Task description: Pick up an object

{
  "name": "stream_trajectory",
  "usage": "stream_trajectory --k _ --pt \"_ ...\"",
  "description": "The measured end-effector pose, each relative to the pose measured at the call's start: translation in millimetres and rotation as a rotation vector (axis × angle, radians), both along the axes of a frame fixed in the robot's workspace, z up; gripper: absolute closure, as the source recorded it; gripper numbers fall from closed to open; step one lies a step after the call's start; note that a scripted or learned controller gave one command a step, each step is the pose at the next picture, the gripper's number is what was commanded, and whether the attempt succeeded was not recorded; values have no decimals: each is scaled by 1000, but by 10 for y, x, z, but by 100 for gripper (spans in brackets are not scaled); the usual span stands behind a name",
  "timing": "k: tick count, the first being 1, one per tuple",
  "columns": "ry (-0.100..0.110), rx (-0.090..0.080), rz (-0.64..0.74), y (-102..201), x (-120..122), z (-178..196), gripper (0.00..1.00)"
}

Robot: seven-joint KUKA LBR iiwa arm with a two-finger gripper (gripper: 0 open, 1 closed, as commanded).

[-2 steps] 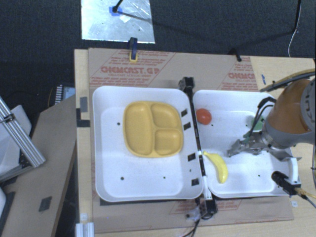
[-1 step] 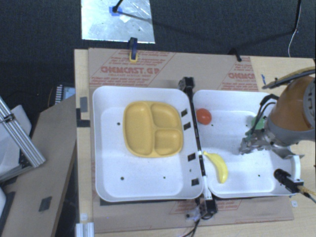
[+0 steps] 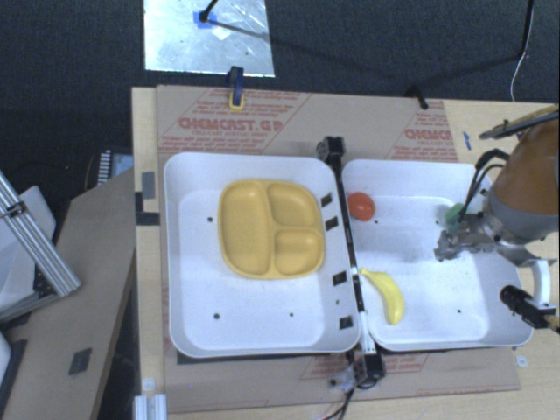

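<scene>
While a yellow three-compartment plastic plate [image 3: 269,228] lies in the left white bin [image 3: 188,322], the right white bin [image 3: 437,335] holds a small orange-red ball [image 3: 360,206] near its upper left and a yellow banana [image 3: 387,294] by the divider. Further right, the gripper [image 3: 451,245] hangs low; whether it grips anything, I cannot tell.

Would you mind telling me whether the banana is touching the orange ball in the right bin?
Apart. The camera view shows bare white bin floor between the orange ball and the banana.
</scene>
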State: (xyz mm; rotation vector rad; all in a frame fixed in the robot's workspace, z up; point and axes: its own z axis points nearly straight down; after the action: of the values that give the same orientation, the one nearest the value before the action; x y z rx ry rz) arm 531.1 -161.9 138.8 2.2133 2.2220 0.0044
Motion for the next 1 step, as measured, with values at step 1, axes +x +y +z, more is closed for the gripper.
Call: stream_trajectory --k 1 --pt "0 0 0 -25 -76 532 100"
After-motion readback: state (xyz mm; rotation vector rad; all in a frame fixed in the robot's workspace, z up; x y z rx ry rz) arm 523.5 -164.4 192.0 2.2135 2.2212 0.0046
